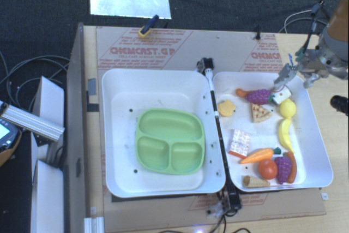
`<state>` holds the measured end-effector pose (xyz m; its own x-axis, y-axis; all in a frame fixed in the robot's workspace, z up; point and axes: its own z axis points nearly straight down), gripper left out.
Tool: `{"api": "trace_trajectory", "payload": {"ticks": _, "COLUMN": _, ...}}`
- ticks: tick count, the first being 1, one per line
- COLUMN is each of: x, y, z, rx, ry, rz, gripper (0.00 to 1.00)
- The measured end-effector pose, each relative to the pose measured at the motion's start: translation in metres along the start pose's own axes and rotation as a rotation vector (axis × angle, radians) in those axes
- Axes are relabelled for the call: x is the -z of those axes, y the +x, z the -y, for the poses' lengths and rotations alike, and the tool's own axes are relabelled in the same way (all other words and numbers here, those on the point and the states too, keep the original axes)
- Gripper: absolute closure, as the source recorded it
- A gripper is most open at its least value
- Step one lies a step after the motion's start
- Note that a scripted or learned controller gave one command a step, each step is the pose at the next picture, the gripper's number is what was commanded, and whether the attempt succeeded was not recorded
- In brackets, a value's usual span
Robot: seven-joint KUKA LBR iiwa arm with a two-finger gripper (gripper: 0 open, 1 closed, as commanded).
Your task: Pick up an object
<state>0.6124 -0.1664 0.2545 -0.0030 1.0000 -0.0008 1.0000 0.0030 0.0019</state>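
- The gripper (297, 75) hangs over the far right corner of the right bin (322, 163), fingers spread apart, nothing between them.
- This reads as the approach step: no object is in hand yet, and the pick is not yet made.
- Nearest candidates sit just below and left of it: the purple grapes (259, 96), a small white piece (281, 96) beside them, and the lemon (288, 109) near the right wall.
- The next move likely calls for a short drop toward that cluster, with the open fingers straddling one item only.
- Tight spot: grapes, white piece and lemon lie close together and near the bin's back rim, so a neighbour could get nudged.
- More open room lies mid-bin around the pizza slice (262, 113) and the cookie (227, 108).
- The left bin (117, 95) carries a green tray (170, 142), well apart from the action.
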Motion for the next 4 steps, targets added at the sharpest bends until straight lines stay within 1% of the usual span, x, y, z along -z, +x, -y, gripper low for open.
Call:
{"api": "trace_trajectory", "payload": {"ticks": 1, "x": -0.148, "y": 0.006, "z": -0.037, "rx": 0.000, "ry": -0.004, "rz": 0.000, "gripper": 0.00}}
{"api": "trace_trajectory", "payload": {"ticks": 2, "x": -0.170, "y": 0.066, "z": -0.024, "rx": 0.002, "ry": 0.000, "rz": -0.001, "gripper": 0.00}}
{"api": "trace_trajectory", "payload": {"ticks": 3, "x": -0.159, "y": 0.065, "z": -0.025, "rx": 0.003, "ry": -0.003, "rz": 0.000, "gripper": 1.00}}
{"api": "trace_trajectory", "payload": {"ticks": 4, "x": -0.068, "y": 0.128, "z": -0.016, "rx": 0.002, "ry": -0.004, "rz": -0.002, "gripper": 1.00}}
